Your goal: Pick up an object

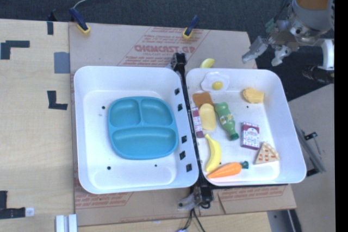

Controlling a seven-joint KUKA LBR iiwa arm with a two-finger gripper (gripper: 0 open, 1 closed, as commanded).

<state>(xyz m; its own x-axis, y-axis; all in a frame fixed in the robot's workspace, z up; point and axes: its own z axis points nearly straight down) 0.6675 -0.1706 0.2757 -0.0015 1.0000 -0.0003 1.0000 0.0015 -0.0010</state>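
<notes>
the left bin (87, 117) carries a blue divided plate (143, 127) at its centre. the right bin (283, 117) holds toy foods, a carrot (224, 170) at its near edge. the gripper (266, 52), fingers apart and empty, hangs beyond the right bin's far right corner.

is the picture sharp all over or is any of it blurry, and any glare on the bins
In the camera view the toys, such as the banana and carrot, are fairly sharp; the gripper at upper right looks soft and smeared; the right bin rim is bright, near washed out, with no hard glare.
</notes>
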